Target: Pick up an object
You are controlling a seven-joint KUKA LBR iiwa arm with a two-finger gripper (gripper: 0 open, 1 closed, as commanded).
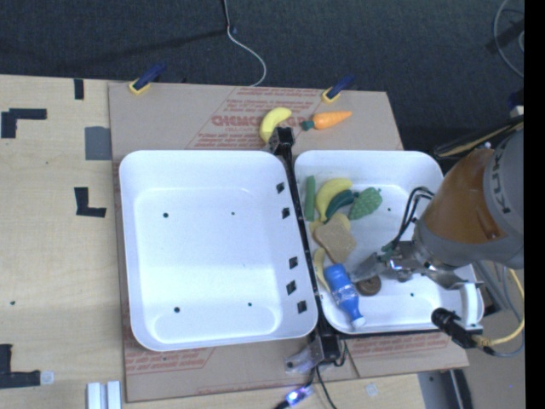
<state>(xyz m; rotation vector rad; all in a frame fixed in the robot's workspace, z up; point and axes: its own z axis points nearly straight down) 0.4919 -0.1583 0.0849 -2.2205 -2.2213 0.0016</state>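
Grey tool [375, 269] low in right bin [426, 167] | open or closed: cannot tell | tip blurs by blue bottle [342, 291], brown round thing [369, 286]

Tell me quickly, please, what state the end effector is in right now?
End effector: low in the right bin, beside the blue bottle; open or closed cannot be told.
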